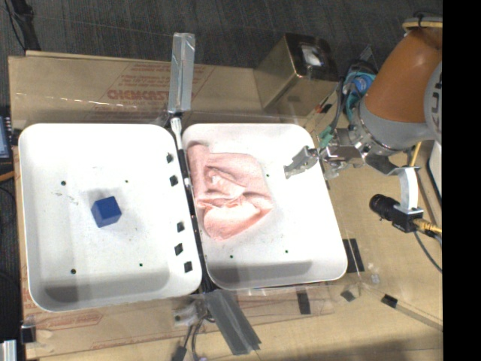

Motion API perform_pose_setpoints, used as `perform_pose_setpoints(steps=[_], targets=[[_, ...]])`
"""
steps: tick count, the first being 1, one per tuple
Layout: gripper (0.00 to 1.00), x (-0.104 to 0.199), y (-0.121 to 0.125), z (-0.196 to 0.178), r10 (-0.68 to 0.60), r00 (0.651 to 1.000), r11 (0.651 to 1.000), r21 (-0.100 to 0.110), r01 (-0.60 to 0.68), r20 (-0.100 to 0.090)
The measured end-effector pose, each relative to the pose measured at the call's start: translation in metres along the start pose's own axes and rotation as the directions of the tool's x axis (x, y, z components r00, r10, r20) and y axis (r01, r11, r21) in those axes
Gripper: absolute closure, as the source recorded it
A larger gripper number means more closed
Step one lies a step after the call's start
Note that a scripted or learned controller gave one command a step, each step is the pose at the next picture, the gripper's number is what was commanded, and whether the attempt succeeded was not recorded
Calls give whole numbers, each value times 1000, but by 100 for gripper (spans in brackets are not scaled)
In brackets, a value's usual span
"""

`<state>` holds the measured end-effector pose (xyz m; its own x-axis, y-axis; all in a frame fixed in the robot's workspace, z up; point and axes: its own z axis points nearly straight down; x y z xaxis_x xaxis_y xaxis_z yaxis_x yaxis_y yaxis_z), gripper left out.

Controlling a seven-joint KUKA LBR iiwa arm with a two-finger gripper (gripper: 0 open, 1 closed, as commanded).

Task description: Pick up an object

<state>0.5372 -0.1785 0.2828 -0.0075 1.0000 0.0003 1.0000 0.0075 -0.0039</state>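
A pink crumpled cloth (228, 192) lies in the left half of the right bin (304, 232). A small blue cube (107, 210) rests in the left bin (45, 171), left of its middle. My gripper (302, 161) hangs over the right bin's upper right part, to the right of the cloth and apart from it. Nothing shows between its fingers.
A metal bar (181, 74) stands upright behind the seam between the two bins. A tan box (294, 70) sits behind the right bin. The bench to the right of the bins carries cables and black clips.
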Motion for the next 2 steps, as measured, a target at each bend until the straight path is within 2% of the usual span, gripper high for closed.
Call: perform_pose_setpoints(steps=[1,2], targets=[[0,-29,-46,-3,-358,934,934,-2,358,1],[0,24,-17,77,-355,935,935,0,355,0]])
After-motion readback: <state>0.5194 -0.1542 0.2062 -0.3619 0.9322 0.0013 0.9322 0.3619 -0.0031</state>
